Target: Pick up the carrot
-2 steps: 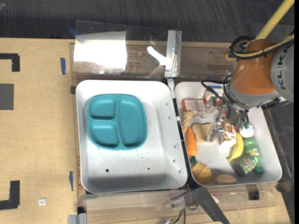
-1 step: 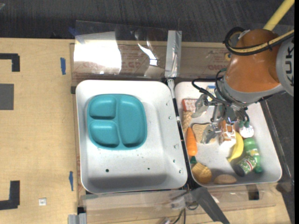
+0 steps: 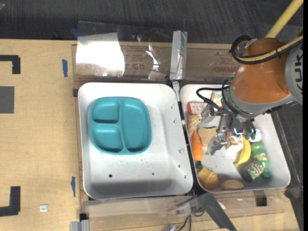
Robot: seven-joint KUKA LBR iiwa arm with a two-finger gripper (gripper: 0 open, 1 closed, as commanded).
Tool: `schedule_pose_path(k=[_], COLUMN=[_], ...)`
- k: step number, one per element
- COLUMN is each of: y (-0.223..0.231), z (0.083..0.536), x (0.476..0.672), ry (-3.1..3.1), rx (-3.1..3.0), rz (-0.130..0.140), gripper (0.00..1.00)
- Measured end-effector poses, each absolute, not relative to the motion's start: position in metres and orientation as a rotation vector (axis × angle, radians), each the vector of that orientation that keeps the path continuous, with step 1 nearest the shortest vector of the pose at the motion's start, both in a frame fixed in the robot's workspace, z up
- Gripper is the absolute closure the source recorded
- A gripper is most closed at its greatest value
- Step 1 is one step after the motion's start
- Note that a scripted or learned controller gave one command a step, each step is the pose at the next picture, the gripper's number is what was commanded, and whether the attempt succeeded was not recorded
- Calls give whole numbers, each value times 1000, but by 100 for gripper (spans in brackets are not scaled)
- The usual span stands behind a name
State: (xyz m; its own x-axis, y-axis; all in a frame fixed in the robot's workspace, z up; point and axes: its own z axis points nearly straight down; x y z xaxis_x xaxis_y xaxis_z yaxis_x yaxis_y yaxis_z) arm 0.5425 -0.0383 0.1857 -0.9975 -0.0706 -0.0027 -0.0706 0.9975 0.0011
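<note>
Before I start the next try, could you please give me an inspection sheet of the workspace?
Surface: two white bins side by side, left bin and right bin.
Job's things: carrot lies along the right bin's left wall, ungrasped.
Clutter: teal divided plate in the left bin; banana, green bottle, waffle-textured piece and other food items in the right bin.
Grippers: end effector over the right bin, right of the carrot.
Cables: black cables loop at the wrist.
Surroundings: brown board left of the bins.
</note>
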Motion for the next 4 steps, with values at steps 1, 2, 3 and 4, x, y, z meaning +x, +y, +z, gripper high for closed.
schedule_pose_path(k=[1, 2, 3, 4], y=[-60, -46, -29, -39], z=[186, 185, 185, 186], x=[520, 505, 501, 567], ry=[3135, 3132, 3129, 3018], rx=[-150, -200, -245, -843], rz=[0, 1, 1, 0], gripper=[0, 0, 0, 0])
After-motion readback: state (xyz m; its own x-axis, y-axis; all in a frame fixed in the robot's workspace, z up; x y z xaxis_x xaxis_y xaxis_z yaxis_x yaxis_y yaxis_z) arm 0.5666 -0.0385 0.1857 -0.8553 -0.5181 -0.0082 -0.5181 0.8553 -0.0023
